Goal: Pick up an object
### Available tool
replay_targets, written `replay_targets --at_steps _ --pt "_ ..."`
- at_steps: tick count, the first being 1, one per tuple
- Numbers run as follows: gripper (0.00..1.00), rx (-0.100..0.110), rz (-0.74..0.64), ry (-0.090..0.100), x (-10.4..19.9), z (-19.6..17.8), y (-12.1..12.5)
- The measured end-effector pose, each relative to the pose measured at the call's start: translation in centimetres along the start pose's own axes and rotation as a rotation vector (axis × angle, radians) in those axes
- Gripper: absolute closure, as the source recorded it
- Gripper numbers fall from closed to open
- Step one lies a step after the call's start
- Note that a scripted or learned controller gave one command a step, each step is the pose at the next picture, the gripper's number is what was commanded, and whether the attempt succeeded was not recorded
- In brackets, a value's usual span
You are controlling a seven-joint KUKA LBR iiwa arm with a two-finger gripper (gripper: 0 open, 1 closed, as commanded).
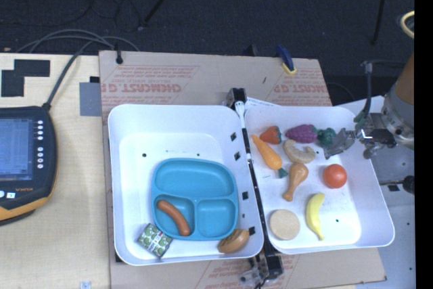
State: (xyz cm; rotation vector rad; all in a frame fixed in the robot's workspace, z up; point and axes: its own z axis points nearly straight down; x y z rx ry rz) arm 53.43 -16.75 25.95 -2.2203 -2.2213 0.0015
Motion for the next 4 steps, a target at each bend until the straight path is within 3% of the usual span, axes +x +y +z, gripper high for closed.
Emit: replay_targets --at_steps 1,2,3,4 --pt "0.0 0.016 0.002 0.007 4.6 10.3 -6.0" --pt "1.0 0.005 0.008 0.003 4.2 8.7 -5.6" --pt "1.0 -0.008 -0.008 0.001 11.1 -0.7 -2.7" --pt "1.0 0.003 -0.008 0.003 19.2 -2.0 -6.0"
